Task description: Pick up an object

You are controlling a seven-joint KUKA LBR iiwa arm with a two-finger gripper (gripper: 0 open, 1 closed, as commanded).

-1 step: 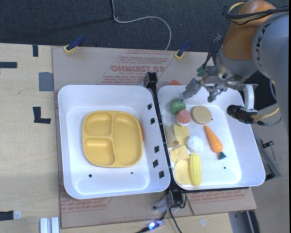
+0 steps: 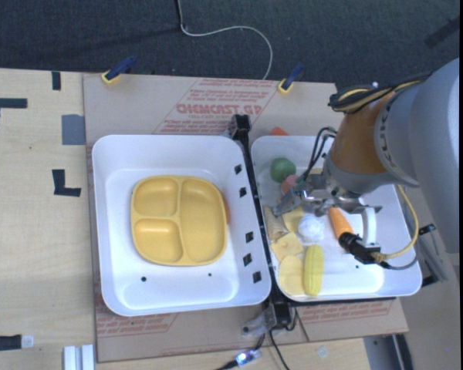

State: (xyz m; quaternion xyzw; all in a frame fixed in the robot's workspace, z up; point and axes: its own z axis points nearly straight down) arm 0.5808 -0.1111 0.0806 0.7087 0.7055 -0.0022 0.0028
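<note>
Item: small white object [image 2: 312,227], right bin [image 2: 393,284], mid-pile, just beneath the gripper [image 2: 305,199]. Neighbours: corn cob [image 2: 313,269], yellow pieces [image 2: 287,245], orange carrot-like piece [image 2: 339,222], green ball [image 2: 282,167]. Left bin [image 2: 108,206]: yellow divided plate [image 2: 177,220]. Finger state: cannot tell. Risk: crowded pile may cause a glancing or double grab.

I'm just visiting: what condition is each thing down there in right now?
Yellow divided plate: lying flat in the left bin, nothing on it.
Corn cob: lying in the right bin.
Green ball: resting near that bin's far side.
Gripper: lowered among the right bin's items.
</note>
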